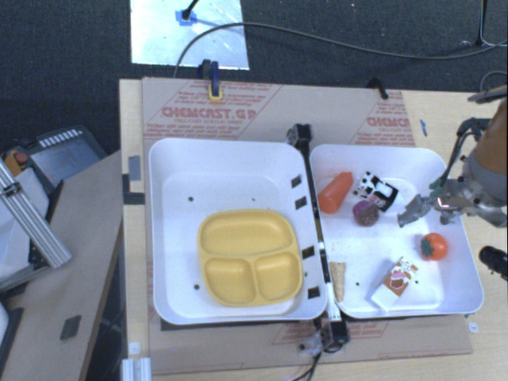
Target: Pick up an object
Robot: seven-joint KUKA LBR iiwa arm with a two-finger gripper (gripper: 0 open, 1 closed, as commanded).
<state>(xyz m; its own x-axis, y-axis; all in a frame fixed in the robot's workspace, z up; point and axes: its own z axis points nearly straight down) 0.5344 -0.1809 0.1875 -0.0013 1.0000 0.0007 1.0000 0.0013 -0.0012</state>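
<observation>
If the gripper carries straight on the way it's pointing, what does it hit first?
Probably the purple ball: the gripper points left across the right bin, level with it. Height above the bin is unclear, so it may pass over.

We see our arm (pixel 488 182) reaching in from three o'clock, its grey body cut off by the frame's edge there. Its wrist leans toward nine o'clock, ending in our gripper (pixel 413 211), whose grey tip points toward about eight o'clock. We cannot make out how the tip is set, since it is small and blurred from this height.
</observation>
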